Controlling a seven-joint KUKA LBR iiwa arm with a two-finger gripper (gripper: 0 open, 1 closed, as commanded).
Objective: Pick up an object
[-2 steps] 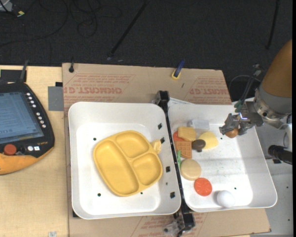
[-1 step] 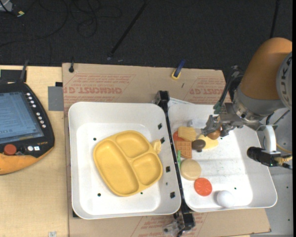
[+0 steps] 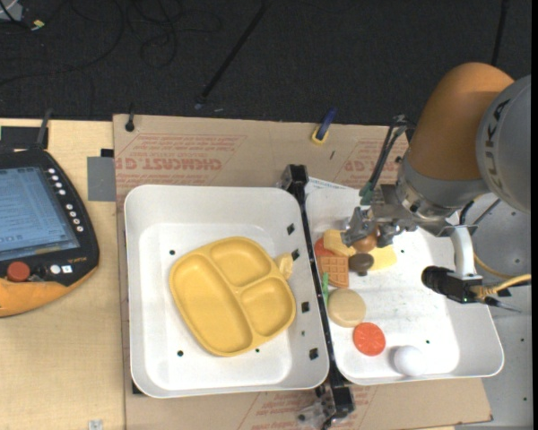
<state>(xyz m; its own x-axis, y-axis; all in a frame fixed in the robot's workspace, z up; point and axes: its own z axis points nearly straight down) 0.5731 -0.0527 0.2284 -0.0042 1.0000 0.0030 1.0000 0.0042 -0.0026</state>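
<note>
My gripper (image 3: 362, 233) hangs low over the upper left part of the right bin (image 3: 471, 348). It is right above a cluster of small toy foods. Under it are a pale yellow piece (image 3: 335, 240), a small brown lump (image 3: 361, 262) and a flat yellow piece (image 3: 385, 257). Just to the left lie a red piece (image 3: 322, 245) and an orange waffle (image 3: 335, 270). Further toward the front sit a tan round biscuit (image 3: 347, 307), an orange-red disc (image 3: 369, 339) and a white ball (image 3: 405, 359). Whether anything is in the gripper's grasp is hidden.
The left bin (image 3: 152, 222) holds a yellow tray (image 3: 233, 294) with three compartments. A black divider (image 3: 312, 276) runs between the bins. A teach pendant (image 3: 27, 231) lies on the bench at far left. A blue and yellow clip (image 3: 323, 129) sits on the cardboard behind the bins.
</note>
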